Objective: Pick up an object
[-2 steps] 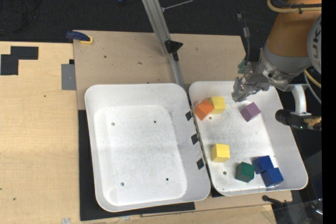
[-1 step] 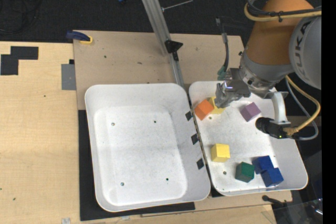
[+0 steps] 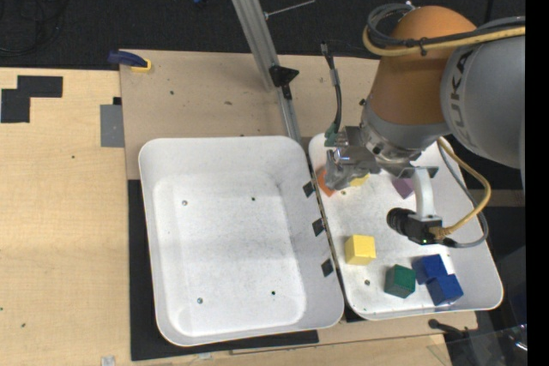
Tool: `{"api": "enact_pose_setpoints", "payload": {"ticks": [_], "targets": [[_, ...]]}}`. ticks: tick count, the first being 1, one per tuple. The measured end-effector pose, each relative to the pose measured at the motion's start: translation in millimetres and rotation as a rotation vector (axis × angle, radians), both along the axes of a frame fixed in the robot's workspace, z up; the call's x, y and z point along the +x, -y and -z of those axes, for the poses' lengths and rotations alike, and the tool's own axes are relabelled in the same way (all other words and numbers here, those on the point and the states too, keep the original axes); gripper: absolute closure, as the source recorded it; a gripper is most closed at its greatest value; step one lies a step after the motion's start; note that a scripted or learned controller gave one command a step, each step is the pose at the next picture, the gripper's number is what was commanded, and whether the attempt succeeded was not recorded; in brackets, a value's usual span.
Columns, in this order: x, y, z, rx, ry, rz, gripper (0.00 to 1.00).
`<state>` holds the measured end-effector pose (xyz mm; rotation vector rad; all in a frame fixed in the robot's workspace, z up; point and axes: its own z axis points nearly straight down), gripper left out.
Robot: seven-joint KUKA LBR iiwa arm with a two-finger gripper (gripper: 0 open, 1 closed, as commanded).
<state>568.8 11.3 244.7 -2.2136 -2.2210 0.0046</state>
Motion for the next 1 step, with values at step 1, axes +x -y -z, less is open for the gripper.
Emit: {"api": "enact_pose_setpoints", "payload": {"ticks": [1], "targets": [[-12.2, -47.2, -1.9, 0.0, 0.001, 0.0, 1.0]]}}
